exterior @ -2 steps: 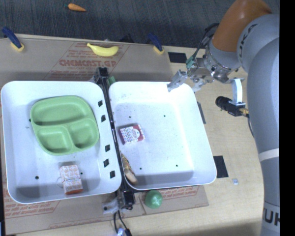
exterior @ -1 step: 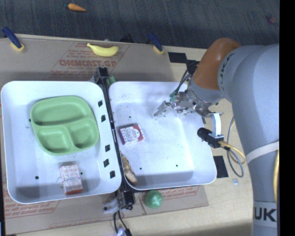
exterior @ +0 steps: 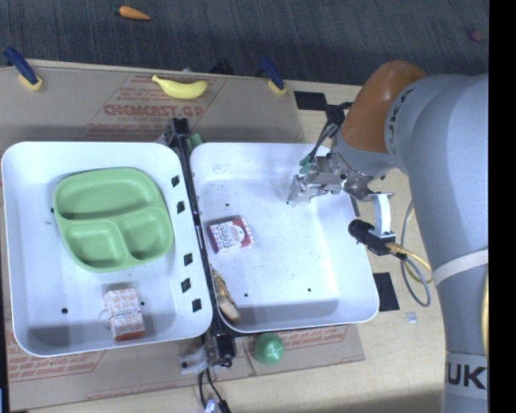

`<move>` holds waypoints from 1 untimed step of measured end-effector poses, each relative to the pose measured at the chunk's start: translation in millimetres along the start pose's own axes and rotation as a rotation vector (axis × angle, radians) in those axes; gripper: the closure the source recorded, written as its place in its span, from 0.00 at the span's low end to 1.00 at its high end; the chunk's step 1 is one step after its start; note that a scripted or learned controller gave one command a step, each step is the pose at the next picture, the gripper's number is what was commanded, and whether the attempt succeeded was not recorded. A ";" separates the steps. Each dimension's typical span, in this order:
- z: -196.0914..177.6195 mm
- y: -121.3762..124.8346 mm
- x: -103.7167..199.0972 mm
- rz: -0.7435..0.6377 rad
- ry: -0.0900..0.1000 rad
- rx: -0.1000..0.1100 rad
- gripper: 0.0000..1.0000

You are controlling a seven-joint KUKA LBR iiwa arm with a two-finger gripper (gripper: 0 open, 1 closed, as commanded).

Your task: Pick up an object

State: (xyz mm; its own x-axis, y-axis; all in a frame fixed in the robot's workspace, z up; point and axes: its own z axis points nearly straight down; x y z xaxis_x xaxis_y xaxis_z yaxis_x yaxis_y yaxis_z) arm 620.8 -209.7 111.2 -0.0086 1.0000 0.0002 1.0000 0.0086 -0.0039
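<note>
The gripper (exterior: 303, 188) hung over the right bin (exterior: 344, 265), near its upper right corner; whether it was released or clenched could not be told. A small flat red and white packet (exterior: 229, 234) lay on that smooth white bin's floor near the left wall, well apart from the gripper. The left bin (exterior: 21, 256) held a glossy green three-compartment tray (exterior: 113, 217) and a crinkled wrapped packet (exterior: 124, 313). A yellow banana (exterior: 180, 85) rested on the cardboard (exterior: 241, 101) beyond.

Robot lab: clamped bins (exterior: 17, 231), KUKA arm (exterior: 447, 144)
</note>
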 end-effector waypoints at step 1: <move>-107.8 4.8 8.8 0.003 -0.001 -0.006 1.00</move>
State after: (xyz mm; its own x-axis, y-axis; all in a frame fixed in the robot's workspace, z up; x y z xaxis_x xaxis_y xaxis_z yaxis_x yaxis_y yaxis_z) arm 625.9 -200.9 218.9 -0.0054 1.0000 -0.0008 1.0000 0.0054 0.0019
